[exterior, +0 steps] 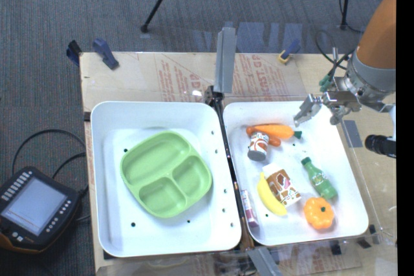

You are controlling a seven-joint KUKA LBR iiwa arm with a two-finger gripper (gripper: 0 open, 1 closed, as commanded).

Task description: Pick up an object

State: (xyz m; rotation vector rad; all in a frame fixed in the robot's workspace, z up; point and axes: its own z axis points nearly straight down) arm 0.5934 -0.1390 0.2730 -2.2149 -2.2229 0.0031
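Carrot (pixel 272 131) lies at the right bin's (pixel 352 165) far end, just below the released, empty claw (pixel 321 108); a can (pixel 258 146) touching it could spoil the grasp.

Both white bins (pixel 103 139) look like smooth, slightly glossy plastic. The green divided plate (pixel 166 173) has a matt plastic finish. The bench top (pixel 155 77) under the bins looks like bare, printed cardboard or board, dull and flat. The gripper (pixel 323 106) is bright bare metal. The green bottle (pixel 319 179) and orange pumpkin (pixel 319 213) look shiny, like moulded plastic. The floor (pixel 65 3) is rough grey carpet.
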